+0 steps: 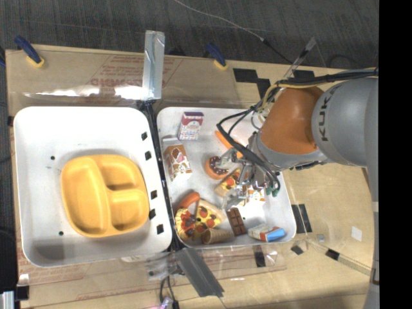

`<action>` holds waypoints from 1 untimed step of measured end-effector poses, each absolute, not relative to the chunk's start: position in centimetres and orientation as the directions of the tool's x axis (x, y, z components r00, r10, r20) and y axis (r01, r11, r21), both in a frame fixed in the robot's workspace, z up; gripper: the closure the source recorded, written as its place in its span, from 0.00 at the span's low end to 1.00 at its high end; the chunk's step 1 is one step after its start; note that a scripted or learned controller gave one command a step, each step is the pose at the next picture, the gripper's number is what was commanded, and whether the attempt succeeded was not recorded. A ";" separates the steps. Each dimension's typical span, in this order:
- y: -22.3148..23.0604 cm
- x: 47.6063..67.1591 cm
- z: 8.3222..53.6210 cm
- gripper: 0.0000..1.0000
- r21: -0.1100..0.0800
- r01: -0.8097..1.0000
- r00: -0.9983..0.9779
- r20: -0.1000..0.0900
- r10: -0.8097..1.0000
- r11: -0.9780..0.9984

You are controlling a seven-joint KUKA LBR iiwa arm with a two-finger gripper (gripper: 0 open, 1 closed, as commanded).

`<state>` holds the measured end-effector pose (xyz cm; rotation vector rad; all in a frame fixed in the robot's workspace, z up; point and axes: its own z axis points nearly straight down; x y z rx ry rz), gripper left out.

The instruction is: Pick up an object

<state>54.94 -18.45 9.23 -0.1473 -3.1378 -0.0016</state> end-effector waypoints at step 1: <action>-16.4 55.1 9.2 0.00 0.000 0.270 -0.963 0.002 0.270 0.963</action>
